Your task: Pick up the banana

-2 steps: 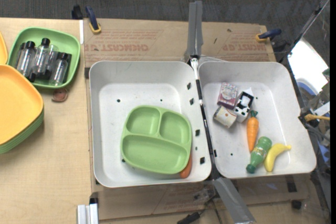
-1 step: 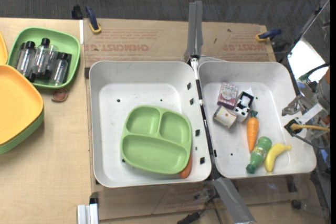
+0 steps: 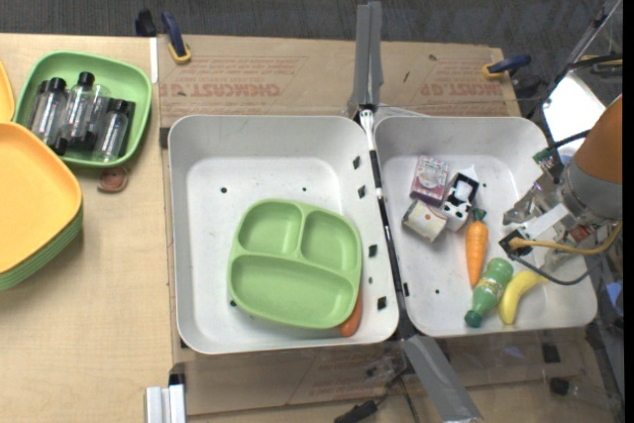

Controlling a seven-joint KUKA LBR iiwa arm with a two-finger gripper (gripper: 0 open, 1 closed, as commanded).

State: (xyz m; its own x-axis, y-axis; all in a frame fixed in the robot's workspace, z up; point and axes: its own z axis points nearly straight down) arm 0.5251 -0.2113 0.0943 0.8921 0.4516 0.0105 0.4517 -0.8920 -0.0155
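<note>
The banana (image 3: 519, 293) lies in the right bin (image 3: 436, 320), touching the green bottle (image 3: 487, 290). The gripper (image 3: 523, 225) hovers just above it, presumably positioned for approach; claw state cannot be determined.

Arm reaching into the right bin (image 3: 436, 129)

The gripper (image 3: 519, 231) is hovering just above the banana (image 3: 518, 293), which is lying beside a green bottle (image 3: 489, 289) and a carrot (image 3: 476, 251); a green divided plate (image 3: 295, 264) is sitting in the left bin (image 3: 198, 154).

One fixed overhead camera

It looks down at a slant on both bins (image 3: 188, 243), with the arm (image 3: 604, 163) entering from the right.
</note>
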